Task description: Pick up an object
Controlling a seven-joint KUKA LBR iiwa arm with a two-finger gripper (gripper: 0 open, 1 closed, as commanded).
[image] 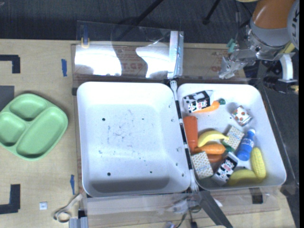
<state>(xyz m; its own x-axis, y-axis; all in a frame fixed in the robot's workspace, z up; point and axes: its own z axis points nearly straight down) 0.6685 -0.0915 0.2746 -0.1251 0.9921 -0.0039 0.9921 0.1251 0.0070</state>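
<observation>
Hovering above the far edge of the right bin point(269, 109), the pincer point(231, 66) is hanging from the grey and orange arm point(273, 18) near the upper right corner of the view. Nothing is sitting between its fingers, and whether they are spread or closed I cannot tell at this angle.

The objects for picking are lying together in the right bin, below and apart from the pincer. A black-and-white cow-patterned carton point(196, 100) is resting near the bin's far left corner, with a small carrot point(212, 106) touching it. A white die with red spots point(241, 114) is sitting alone toward the far right. An orange-red cylinder point(191, 129) is lying along the divider, and a banana point(211, 137) is curving just beside it. A blue bottle point(245, 145) is leaning next to a yellow corn cob point(258, 161).

The left bin point(128, 137) is sitting just beside the right one. On the table point(33, 198), a green divided plate point(31, 125) is resting well to the left of both bins.
</observation>
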